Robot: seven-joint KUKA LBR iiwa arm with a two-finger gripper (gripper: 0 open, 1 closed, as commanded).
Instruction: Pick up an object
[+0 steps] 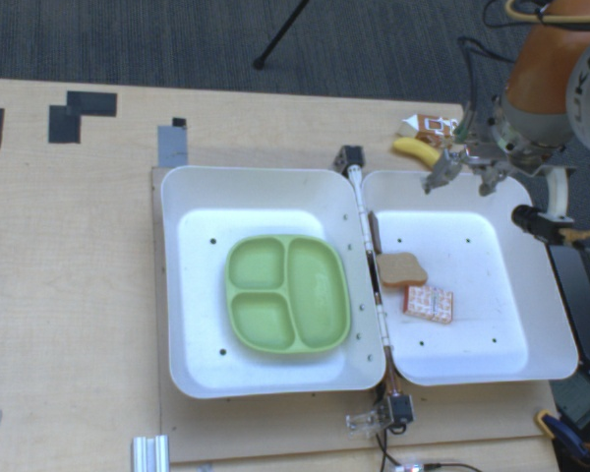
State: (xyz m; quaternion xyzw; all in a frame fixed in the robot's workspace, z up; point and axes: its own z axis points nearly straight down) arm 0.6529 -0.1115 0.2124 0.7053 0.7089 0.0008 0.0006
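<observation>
In the right bin [511,347] lie a tan slice of toy bread [400,269] and, just below it, a small red and white packet [429,304], both near the bin's left wall. My gripper [464,173] hangs above the far rim of the right bin, its two fingers spread apart with nothing between them. It is well apart from the bread and the packet, up and to their right. A yellow toy banana [414,149] lies on the bench just left of the gripper, outside the bin.
The left bin [192,362] holds a green divided plate [286,294]. A small orange and white packet [432,125] sits on the bench behind the banana. The grey and orange arm [556,47] fills the upper right. A black clamp [350,156] stands between the bins at the back.
</observation>
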